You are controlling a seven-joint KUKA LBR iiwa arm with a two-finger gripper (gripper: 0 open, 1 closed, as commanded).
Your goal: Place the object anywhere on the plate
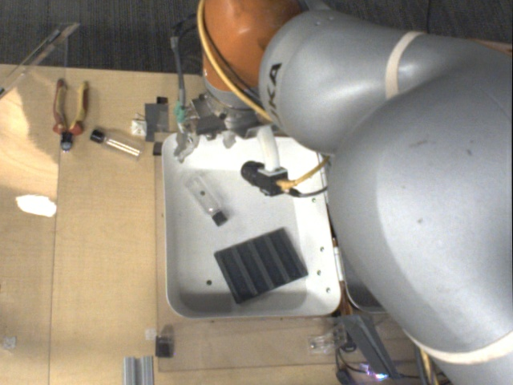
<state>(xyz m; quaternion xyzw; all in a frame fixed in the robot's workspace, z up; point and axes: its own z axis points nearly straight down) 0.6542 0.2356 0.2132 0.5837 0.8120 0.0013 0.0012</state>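
On the far left of the worktop [104, 239] lies a white scrap [36, 206], too blurred for me to say what it is. Above it are pliers [70, 109] with red handles, and just to the right a clear vial [117, 142] with a dark cap. No label can be read on them.

My hand [202, 131] hangs over the upper left corner of the bin [178, 291]. It is small, dark and mixed with cables here, so I cannot tell how far it is open, and I see nothing held in it.

In the bin, the tube [207, 200] lies flat near the left wall, clear with a dark end, below my hand and apart from it. The black ribbed plate [260, 265] lies lower and to the right, not touching the tube.

My arm [401, 175] covers the right part of the view and hides the right edge of the bin. On the arm are dark letters, turned sideways; only part of them shows, and I cannot read it surely.
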